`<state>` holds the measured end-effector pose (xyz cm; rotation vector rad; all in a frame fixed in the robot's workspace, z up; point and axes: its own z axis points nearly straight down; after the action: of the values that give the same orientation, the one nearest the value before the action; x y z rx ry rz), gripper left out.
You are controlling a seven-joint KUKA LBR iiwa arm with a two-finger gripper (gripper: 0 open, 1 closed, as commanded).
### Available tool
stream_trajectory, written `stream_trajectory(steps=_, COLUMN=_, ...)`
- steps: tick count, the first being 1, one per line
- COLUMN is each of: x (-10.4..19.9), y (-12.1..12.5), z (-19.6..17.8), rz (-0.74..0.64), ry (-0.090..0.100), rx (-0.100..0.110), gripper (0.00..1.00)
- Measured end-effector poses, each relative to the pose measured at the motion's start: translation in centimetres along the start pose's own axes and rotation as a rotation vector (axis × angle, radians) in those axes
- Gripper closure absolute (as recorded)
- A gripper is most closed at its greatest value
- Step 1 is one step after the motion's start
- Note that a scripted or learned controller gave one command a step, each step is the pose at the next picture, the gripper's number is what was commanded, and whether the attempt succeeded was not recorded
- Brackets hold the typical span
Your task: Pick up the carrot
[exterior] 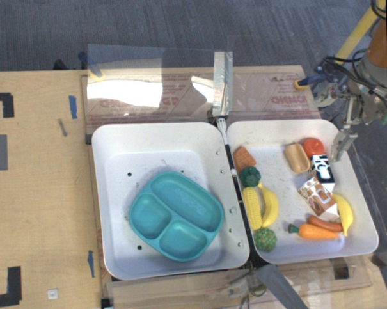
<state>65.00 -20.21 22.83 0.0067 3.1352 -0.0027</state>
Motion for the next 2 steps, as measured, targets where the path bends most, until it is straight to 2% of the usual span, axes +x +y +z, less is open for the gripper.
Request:
stream_trajectory(steps=1, x=12.0, y=2.3, z=13.3, rz=0.183, ry=0.007, rx=-0.003, gripper=0.0)
stream_trajectory(steps=2, x=6.2, y=-1.1, z=11.0, rz=0.397, ry=0.001, rx=-0.007, gripper=0.0)
